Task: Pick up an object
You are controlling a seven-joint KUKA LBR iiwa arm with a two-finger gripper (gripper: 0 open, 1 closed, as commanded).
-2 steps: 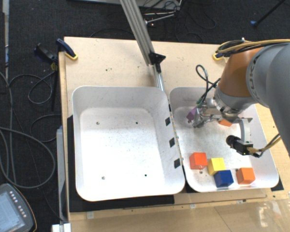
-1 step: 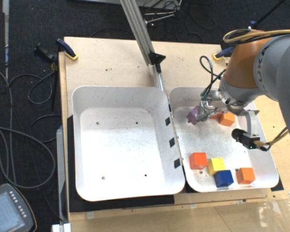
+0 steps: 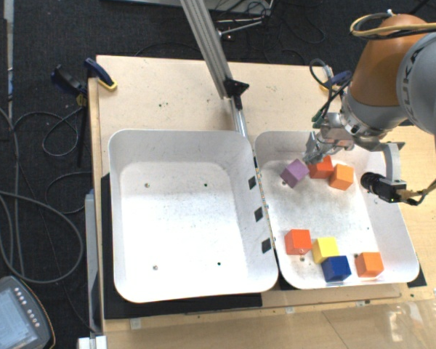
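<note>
My hand (image 3: 321, 151) hangs low over the far end of the right bin (image 3: 392, 231), just above a tight group of three blocks: a purple block (image 3: 295, 173) tipped on an edge, a red-orange block (image 3: 320, 169) just beside it, and an orange block (image 3: 341, 176) on the other side. From this slant my wrist covers the tips, so I cannot tell whether the hand is wide or narrow, and I see nothing held in it.

The red-orange block sits right under me and looks like the one to take, though it may be touching its neighbours on both sides; the view is too coarse to be sure. These look like small, stiff, light cubes with flat faces, so a squeeze across two opposite faces should hold without much force. The trouble is crowding: there is little room to slip in beside the red-orange one, and the tilted purple block would likely roll or skid if nudged.

Nearer the front of the same bin lie four more: another orange-red block (image 3: 299, 241), a yellow block (image 3: 325, 249), a blue block (image 3: 336, 268) and an orange block at the front (image 3: 369, 264). The last stands apart and would be an easier grasp. The left bin (image 3: 131, 195) on the table (image 3: 167, 86) plays no part here.
</note>
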